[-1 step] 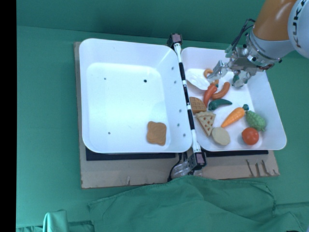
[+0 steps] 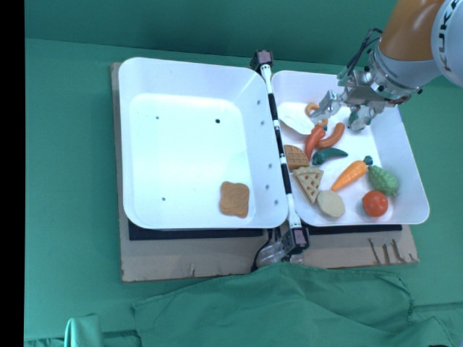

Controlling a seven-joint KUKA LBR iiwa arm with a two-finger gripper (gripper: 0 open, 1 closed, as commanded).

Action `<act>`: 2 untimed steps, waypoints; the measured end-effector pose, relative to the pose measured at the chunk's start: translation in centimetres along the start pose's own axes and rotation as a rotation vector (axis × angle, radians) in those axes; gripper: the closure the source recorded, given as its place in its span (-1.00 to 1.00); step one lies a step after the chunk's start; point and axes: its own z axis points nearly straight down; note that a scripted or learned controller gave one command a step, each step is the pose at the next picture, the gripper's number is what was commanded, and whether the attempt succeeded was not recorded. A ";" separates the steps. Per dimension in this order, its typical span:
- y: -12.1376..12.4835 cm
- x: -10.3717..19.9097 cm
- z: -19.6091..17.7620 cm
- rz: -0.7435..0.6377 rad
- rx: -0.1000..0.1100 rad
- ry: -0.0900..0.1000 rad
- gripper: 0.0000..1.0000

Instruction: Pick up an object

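On green cloth-covered bench (image 2: 65, 157), w/ cardboard sheet (image 2: 166, 266) underneath, sit 2 glossy white plastic bins. Left bin (image 2: 145, 78) holds flat tan toy cookie (image 2: 234, 199); right bin (image 2: 409, 186) holds plastic toy foods. Gripper (image 2: 346, 114) hangs over red toy sausage (image 2: 332, 136), fingers apart, gripping nothing.

Robotics lab: green-draped bench (image 2: 65, 157), two white bins (image 2: 145, 78) on cardboard base (image 2: 181, 266), toy food, KUKA arm (image 2: 427, 20).

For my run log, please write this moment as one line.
gripper: above right bin, near sausage | holding: nothing seen | left bin: one biscuit | pick: not done
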 end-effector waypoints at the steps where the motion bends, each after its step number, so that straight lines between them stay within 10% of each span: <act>1: 0.3 -0.1 4.1 0.000 0.004 0.000 -1.00; 2: -0.2 -1.0 8.6 0.002 0.004 -0.001 -1.00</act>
